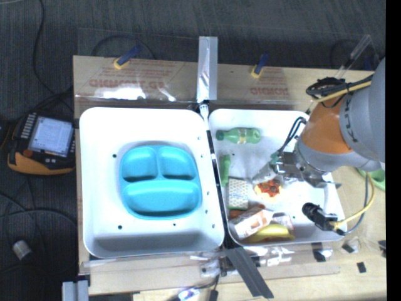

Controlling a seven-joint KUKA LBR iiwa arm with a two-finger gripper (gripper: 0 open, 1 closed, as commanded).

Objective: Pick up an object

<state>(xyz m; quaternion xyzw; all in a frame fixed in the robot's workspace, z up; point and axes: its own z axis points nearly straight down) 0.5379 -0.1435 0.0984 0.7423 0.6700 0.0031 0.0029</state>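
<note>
A glossy blue plastic tray (160, 179) is seen in a smooth white plastic bin (94, 231), set on a matt wooden bench (294, 80).

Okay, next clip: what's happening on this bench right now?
The grey arm reaches from the right into the right bin, with its gripper low over a small red-orange item in a cluster of objects. Whether it holds anything cannot be told. Nearby lie a green bottle and a yellow banana-like item. The left bin holds a blue divided tray.
</note>
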